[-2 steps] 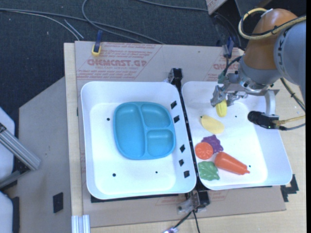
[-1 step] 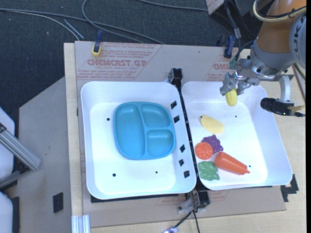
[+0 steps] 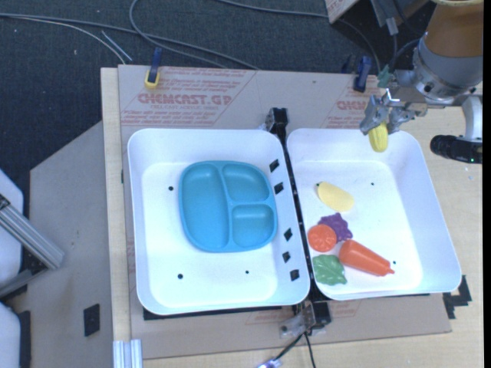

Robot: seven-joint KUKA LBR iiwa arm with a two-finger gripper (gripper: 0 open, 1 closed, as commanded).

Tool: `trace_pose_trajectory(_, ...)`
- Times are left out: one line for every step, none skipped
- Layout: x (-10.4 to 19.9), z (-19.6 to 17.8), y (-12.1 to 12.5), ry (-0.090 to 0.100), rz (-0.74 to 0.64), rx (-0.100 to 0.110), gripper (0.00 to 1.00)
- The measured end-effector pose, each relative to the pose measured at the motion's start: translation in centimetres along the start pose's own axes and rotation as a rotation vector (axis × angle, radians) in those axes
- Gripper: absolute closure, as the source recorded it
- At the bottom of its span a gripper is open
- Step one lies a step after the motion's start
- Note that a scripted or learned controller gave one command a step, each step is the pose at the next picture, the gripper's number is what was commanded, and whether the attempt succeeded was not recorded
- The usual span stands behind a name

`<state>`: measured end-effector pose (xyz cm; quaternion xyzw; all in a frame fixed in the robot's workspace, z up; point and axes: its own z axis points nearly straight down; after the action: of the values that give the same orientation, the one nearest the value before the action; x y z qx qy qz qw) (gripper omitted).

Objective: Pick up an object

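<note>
On the left we see a shallow white plastic bin (image 3: 153,274) with rounded corners and a smooth, slightly shiny floor. In it lies a light blue plastic tray with three compartments (image 3: 228,205), matte and with soft rounded edges. A row of small black clips runs between this bin and the second white bin (image 3: 430,228) on the right.

In the right bin we find a group of toy foods, all of smooth moulded plastic. A pale yellow oval piece (image 3: 335,196) lies alone near the middle. Below it sit a round orange-red tomato (image 3: 322,238), touching a bumpy purple grape bunch (image 3: 335,225), then a green leafy piece (image 3: 328,270) and a long orange carrot (image 3: 366,258), which tapers toward the right.

At the far edge of the right bin the two-finger metal gripper (image 3: 381,125) hangs above the rim, and its fingers clasp a small yellow rounded toy (image 3: 379,138), which is lifted off the bin floor. The grey arm with its orange band (image 3: 453,21) comes in from the upper right and points steeply down.
</note>
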<state>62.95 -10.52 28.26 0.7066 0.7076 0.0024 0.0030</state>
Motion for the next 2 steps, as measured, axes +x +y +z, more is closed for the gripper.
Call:
trace_pose_trajectory(0.0,-1.0,0.1,0.001,0.0,0.004,1.0)
trace_pose_trajectory(5.9,-0.4,-1.0,0.004,-0.004,0.011,1.0)
